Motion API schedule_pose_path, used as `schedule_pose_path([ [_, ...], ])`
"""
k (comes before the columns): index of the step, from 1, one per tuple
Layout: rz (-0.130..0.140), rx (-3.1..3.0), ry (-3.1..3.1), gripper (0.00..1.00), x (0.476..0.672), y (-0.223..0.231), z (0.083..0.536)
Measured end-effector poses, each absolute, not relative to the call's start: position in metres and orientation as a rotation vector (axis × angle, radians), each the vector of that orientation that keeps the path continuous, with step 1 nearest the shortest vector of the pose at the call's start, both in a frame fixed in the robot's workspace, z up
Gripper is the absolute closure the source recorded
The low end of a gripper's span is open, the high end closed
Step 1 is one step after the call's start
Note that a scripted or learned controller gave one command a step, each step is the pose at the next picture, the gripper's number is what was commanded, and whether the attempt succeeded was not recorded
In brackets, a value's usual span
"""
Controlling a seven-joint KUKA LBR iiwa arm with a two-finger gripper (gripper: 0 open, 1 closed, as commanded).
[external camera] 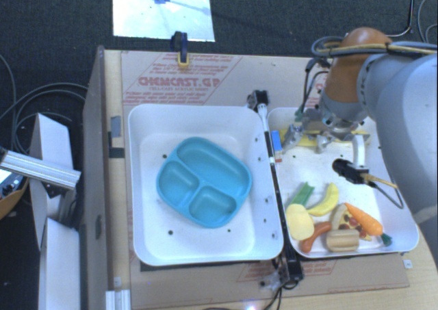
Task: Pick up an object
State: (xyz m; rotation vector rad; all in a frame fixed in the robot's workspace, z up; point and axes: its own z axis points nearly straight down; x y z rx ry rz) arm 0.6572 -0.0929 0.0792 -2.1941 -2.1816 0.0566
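- We see toy foods heaped in the right bin's near corner, easy to reach.
- Our gripper hangs over its far edge; finger state we cannot tell.
- A blue tray fills the left bin.

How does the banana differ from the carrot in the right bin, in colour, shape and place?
The banana is yellow; the carrot is orange with a green end. The banana curves, while the carrot runs straight and tapers. The banana lies nearer the middle of the right bin, beside a green vegetable; the carrot lies closer to the bin's right edge. Both are long toy foods resting flat in the near end of the same bin.
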Motion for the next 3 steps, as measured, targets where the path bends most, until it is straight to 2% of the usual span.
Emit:
schedule_pose_path([
  [1,0.049,-2.188,-2.178,0.0,0.6576,-0.0966,0.079],
  [3,0.055,-2.194,-2.182,0.0,0.6573,-0.0941,0.079],
])
